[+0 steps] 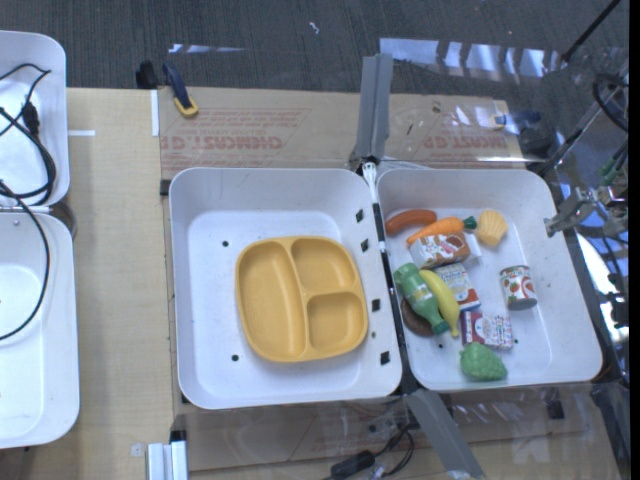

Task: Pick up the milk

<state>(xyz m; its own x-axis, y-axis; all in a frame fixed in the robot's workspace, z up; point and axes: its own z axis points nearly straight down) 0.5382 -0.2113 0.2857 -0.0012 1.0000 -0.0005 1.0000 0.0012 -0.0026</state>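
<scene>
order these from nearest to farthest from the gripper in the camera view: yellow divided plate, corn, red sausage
1. corn: right bin, far right part, just left of the gripper at that bin's right rim
2. red sausage: right bin, far left corner
3. yellow divided plate: middle of the left bin

A yellow plastic plate with three compartments [301, 297] lay in the left white bin [190, 298]. In the right white bin [560, 358] a red sausage [411, 219] lay beside an orange carrot [436, 231], with a yellow corn cob [491, 227] near them. A green bottle [418, 299] touched a yellow banana [441, 298]. A small red-and-white can [518, 287] stood apart, and a green leafy vegetable [483, 362] lay near the front edge.
</scene>
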